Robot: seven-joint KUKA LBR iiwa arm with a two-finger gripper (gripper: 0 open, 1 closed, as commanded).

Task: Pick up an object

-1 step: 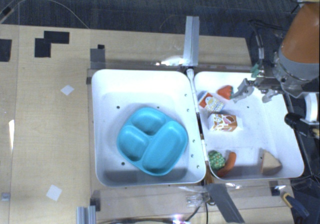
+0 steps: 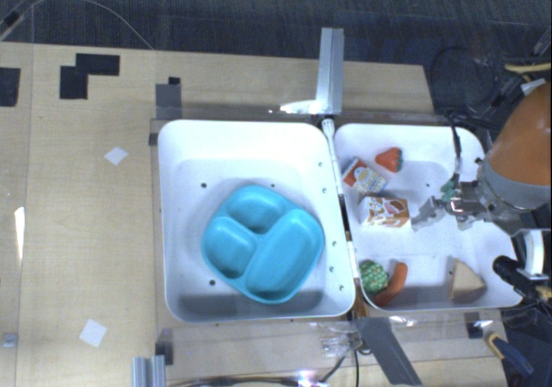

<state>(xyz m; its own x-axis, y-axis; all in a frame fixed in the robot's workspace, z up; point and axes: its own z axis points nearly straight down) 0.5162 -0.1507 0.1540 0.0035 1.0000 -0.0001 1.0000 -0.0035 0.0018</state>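
My gripper [image 2: 429,211] hangs low over the middle of the right bin [image 2: 431,137], just right of a small printed carton [image 2: 385,211]. Whether it touches the carton I cannot tell. A second small carton [image 2: 364,177] lies up and left of it, beside a red toy fruit [image 2: 390,159]. At the bin's front left lie a green broccoli piece [image 2: 372,274] and an orange-red carrot-like piece [image 2: 394,283]. A tan wedge [image 2: 466,282] rests at the front right.
The left bin [image 2: 181,204] holds a blue divided plate [image 2: 263,243]. The arm's grey wrist and orange band [image 2: 524,144] cover the right bin's right side. A metal post [image 2: 330,71] stands behind the divider between the bins, and cables [image 2: 470,75] lie at the back right.
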